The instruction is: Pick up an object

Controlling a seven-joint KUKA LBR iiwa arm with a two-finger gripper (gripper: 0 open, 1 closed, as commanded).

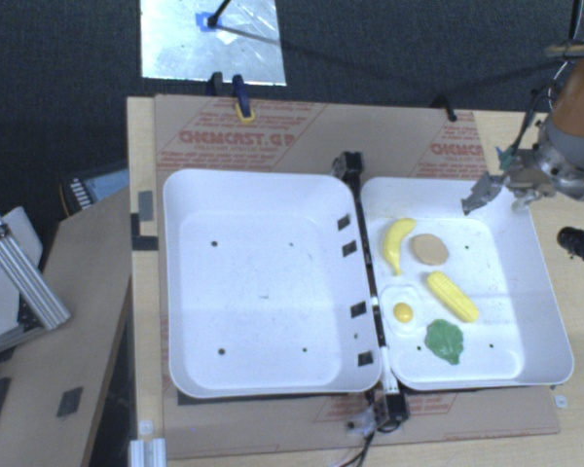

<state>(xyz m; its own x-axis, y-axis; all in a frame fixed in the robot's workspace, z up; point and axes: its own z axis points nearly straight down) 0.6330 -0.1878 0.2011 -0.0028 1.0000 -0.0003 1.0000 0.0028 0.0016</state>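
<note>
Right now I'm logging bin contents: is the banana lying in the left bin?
No, the banana lies in the right bin, next to the round cookie, near the divider between the bins.

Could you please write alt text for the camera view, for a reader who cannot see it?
A grey robot arm's two-finger gripper hovers over the back edge of the right shallow white bin, which holds a yellow toy banana, a tan round biscuit, a yellow corn cob, a white fried egg and a green leaf.
</note>
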